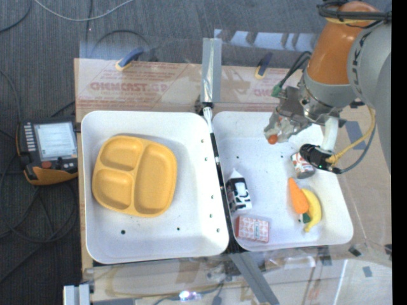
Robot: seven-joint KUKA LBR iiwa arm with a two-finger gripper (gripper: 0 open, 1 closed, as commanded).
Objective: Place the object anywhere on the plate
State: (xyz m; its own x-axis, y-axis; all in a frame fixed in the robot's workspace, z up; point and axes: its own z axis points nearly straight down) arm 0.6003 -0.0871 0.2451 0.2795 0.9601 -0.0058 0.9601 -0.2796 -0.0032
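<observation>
Gripper (277, 132) above right bin's (280, 234) back edge, far from plate (135, 175); finger state cannot be told. Carrot (297, 196) touching banana (313, 210).

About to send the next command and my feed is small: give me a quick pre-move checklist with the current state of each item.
1. Plate sits in the left bin, its compartments bare: ok.
2. Tool is above the right bin's upper area: ok.
3. Object secured in the tool: cannot tell; something small and red-orange shows at its tip.
4. Tool over the plate: not ok, it is in the other bin.
5. Carrot, banana, carton and flat packet lie in the right bin, apart from the tool: ok.
</observation>
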